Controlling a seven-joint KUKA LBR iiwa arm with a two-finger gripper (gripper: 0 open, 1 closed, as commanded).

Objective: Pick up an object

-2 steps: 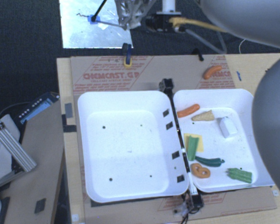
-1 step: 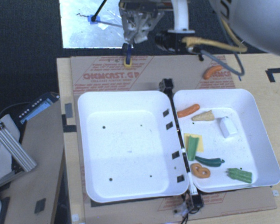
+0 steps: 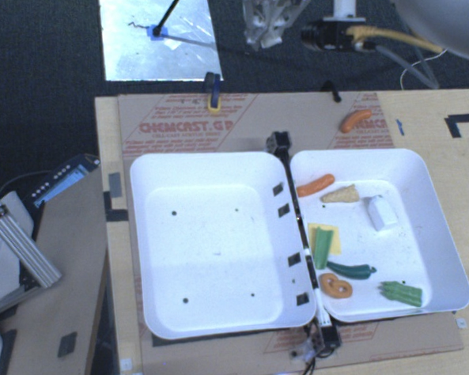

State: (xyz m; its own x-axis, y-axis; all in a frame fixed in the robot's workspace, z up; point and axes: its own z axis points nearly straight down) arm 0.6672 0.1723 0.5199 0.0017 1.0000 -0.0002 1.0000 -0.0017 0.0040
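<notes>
We pick the white block (image 3: 381, 212) in the right bin (image 3: 438, 210): looks rigid, light, flat-sided, so grasp across its short sides; gripper (image 3: 267, 24) hangs high beyond the bench, aperture unreadable

Robotics lab: bench (image 3: 175, 115) with white bins (image 3: 202, 169), cables (image 3: 392, 38), aluminium framing (image 3: 20, 247).

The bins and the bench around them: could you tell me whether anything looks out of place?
Yes. One orange sausage-shaped item lies on the brown board beyond the right bin, outside both bins, while the other small items sit inside that bin.
</notes>
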